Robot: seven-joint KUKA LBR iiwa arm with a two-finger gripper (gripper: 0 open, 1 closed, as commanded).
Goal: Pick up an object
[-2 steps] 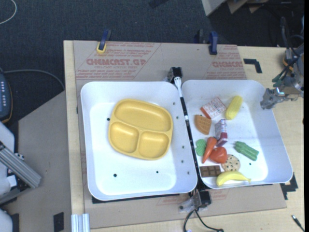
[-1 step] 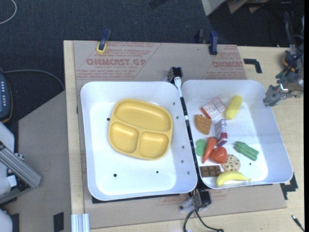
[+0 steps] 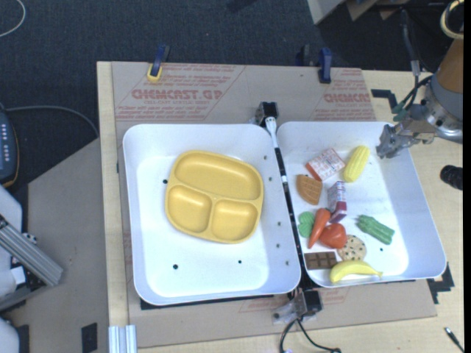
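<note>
The right bin (image 3: 412, 190) holds several toy foods: a yellow corn cob (image 3: 356, 162), a red and white packet (image 3: 325, 164), an orange bread slice (image 3: 310, 188), a purple can (image 3: 337, 199), a carrot (image 3: 319, 226), a red tomato (image 3: 334, 236), a green pickle (image 3: 376, 229), a cookie (image 3: 352, 248), a chocolate bar (image 3: 320, 259) and a banana (image 3: 353, 271). My gripper (image 3: 388, 144) hangs over the bin's far right corner, just right of the corn cob and apart from it. Nothing shows in its grasp.
The left bin (image 3: 147, 219) carries a yellow divided plate (image 3: 213, 195). A black divider strip (image 3: 281, 190) runs between the bins. Clamps (image 3: 155, 66) (image 3: 324, 63) sit on the board's far edge. The arm (image 3: 449, 94) comes in from the right.
</note>
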